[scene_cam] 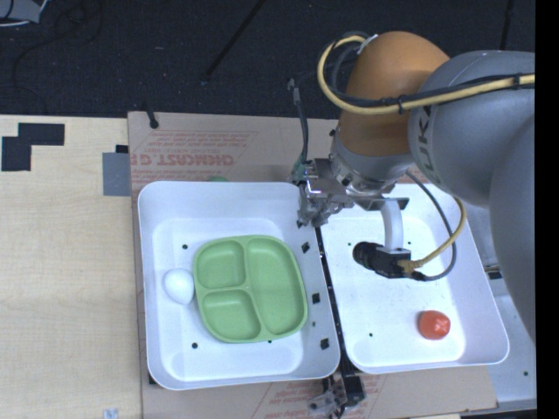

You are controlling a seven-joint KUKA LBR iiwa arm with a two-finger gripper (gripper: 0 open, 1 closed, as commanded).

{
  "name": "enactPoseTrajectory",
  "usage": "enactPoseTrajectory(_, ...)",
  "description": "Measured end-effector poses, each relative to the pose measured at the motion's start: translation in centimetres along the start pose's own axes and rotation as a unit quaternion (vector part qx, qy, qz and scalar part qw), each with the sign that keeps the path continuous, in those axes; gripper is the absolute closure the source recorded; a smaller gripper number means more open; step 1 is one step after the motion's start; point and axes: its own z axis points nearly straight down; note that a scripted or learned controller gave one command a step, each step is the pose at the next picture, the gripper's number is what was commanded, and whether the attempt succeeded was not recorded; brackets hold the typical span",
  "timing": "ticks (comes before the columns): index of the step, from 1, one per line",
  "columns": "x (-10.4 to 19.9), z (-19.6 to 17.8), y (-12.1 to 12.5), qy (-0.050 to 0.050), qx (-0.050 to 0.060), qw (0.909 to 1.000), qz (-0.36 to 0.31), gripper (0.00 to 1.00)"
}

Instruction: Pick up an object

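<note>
A green three-compartment plate (249, 286) lies in the left bin (162, 234). A small white egg-shaped object (179, 285) rests against the plate's left edge. A small red-orange ball-like object (433, 324) sits in the right bin (476, 343), near its front right corner. My gripper (313, 203) hangs over the divide between the two bins, near their far ends, above and to the right of the plate. Nothing can be seen held in it. The wrist and its orange band (393, 68) hide the back of the right bin.
A black piece with a yellow cable (382, 259) hangs over the middle of the right bin, under a white bracket. Both bins rest on a cardboard sheet (218, 151). A wooden bench top (61, 278) extends to the left.
</note>
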Motion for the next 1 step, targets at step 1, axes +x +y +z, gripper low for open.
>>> enactPoseTrajectory(1, 4.42, 1.72, -0.64, 0.0, 0.001, 1.0, 0.0, 1.0)
